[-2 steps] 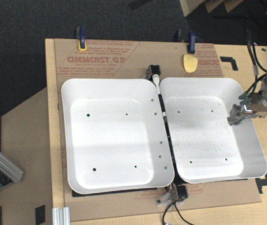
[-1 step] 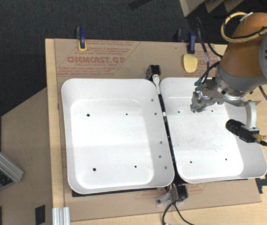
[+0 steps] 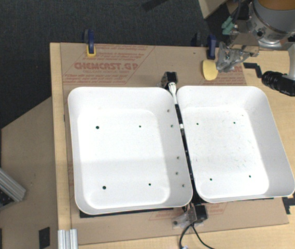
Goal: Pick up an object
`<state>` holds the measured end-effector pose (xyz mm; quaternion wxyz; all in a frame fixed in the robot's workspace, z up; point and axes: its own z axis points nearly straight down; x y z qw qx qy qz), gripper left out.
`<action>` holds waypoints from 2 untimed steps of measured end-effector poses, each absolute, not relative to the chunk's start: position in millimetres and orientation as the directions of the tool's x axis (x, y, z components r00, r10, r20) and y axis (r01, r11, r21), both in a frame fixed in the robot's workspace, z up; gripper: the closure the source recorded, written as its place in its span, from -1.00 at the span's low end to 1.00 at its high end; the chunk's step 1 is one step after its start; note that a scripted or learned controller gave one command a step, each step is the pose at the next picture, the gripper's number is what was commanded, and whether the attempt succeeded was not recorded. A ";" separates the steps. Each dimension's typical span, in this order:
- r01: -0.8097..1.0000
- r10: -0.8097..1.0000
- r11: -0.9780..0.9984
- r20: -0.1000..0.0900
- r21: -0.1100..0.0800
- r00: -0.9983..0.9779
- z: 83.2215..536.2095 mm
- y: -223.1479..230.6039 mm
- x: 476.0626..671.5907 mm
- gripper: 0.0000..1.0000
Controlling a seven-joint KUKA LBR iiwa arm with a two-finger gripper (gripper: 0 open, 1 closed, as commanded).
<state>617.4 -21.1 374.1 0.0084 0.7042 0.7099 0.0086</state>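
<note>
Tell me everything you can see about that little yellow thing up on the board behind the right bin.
The yellow thing is a small, pale yellow lump with rounded edges, soft-looking like foam or sponge, though the material is unclear. It lies on the brown board just beyond the far rim of the right bin, outside both bins. The gripper hangs right beside it on its right, very close or touching; whether it grips the lump cannot be told.
</note>
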 end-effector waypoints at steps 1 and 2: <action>1.000 1.000 0.007 0.002 -0.006 -0.007 280.8 41.9 664.7 1.00; 1.000 1.000 0.014 0.006 0.007 -0.014 332.9 161.6 656.8 1.00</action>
